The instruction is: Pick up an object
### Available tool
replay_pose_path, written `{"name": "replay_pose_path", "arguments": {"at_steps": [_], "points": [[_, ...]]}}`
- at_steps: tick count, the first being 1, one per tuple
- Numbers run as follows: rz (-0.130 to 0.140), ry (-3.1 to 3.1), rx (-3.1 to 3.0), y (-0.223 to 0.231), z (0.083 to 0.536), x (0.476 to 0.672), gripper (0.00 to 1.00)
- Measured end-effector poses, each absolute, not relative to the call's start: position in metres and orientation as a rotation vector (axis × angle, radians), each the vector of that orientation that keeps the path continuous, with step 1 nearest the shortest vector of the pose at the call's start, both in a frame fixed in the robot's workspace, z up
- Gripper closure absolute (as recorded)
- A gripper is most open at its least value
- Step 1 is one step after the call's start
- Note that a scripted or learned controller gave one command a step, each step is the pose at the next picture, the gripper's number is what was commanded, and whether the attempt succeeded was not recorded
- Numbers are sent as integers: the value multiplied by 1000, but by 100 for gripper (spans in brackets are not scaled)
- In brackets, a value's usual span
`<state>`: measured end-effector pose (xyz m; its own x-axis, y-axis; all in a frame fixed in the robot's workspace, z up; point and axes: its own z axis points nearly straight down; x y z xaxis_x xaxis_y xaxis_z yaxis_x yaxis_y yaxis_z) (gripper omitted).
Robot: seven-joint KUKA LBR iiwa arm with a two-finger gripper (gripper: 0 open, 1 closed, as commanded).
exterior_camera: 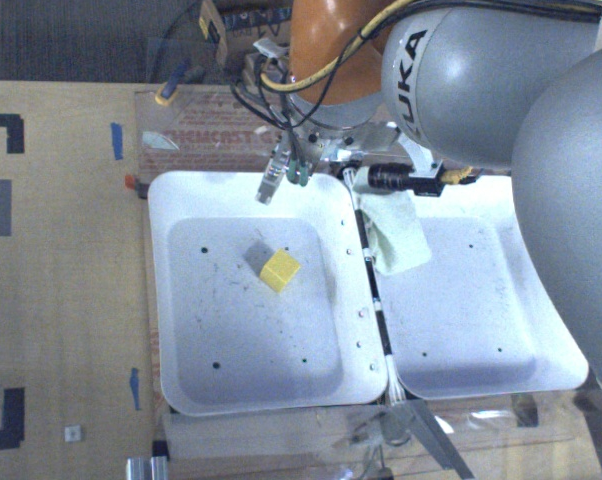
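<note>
A small yellow block lies in the left bin, a little behind its middle, with a grey shadow just behind it. My gripper hangs over the bin's back rim, above and behind the block and apart from it. Its two fingers point down and stand open with nothing between them. A pale green cloth lies at the back left of the right bin, against the divider.
The arm's large grey body and orange band cover the back right of the bench. Cables hang behind the left bin. A wooden board with blue tape marks lies to the left.
</note>
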<state>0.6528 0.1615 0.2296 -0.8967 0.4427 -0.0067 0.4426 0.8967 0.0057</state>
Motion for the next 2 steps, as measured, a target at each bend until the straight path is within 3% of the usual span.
{"name": "replay_pose_path", "arguments": {"at_steps": [1,2], "points": [[7,3089,526,208,196,659,100],[3,3116,376,224,186,636,100]]}}
